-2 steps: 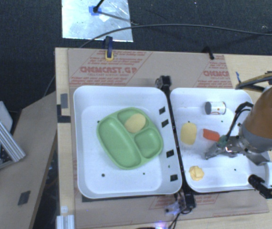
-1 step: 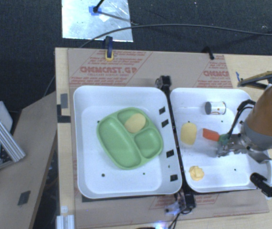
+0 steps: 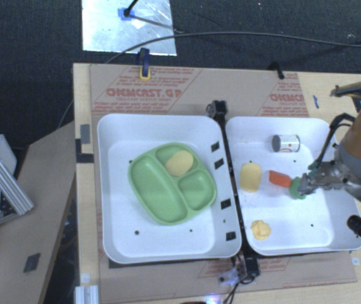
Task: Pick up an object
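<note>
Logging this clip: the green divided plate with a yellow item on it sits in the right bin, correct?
No. The camera view shows the green plate in the left bin, not the right. The yellow item does lie on it.

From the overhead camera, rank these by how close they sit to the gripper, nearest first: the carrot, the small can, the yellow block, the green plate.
From the gripper, in the right bin:
1. Carrot, right at the fingertips.
2. Small can, toward the far wall.
3. Yellow block, beside the divider.
4. Green plate, in the left bin.
</note>
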